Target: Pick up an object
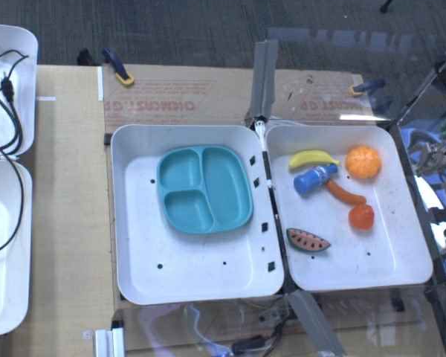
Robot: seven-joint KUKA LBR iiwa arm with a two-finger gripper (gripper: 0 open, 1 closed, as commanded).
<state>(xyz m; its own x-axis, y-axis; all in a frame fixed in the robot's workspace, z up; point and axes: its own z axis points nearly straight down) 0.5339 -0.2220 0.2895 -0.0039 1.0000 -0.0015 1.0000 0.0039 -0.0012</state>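
End effector state: we cannot tell. Task objects all lie in the right bin (401,270), the bin nearer the arm's entry side.

- Banana (313,159), blue bottle (314,178) and carrot (346,193) form a touching chain, with the orange (363,162) just beside it.
- Red fruit (361,216) sits at the carrot's end; the watermelon slice (308,240) lies apart.

Risks, in our judgement: a descent into the cluster may pinch two items or knock one aside. The round fruits could roll out, and the slice lies flat. The teal divided plate (205,188) in the far left bin (134,274) looks too wide to grasp.

Surface: smooth white bins on cardboard (178,95) clamped to the bench; dark carpet beyond.
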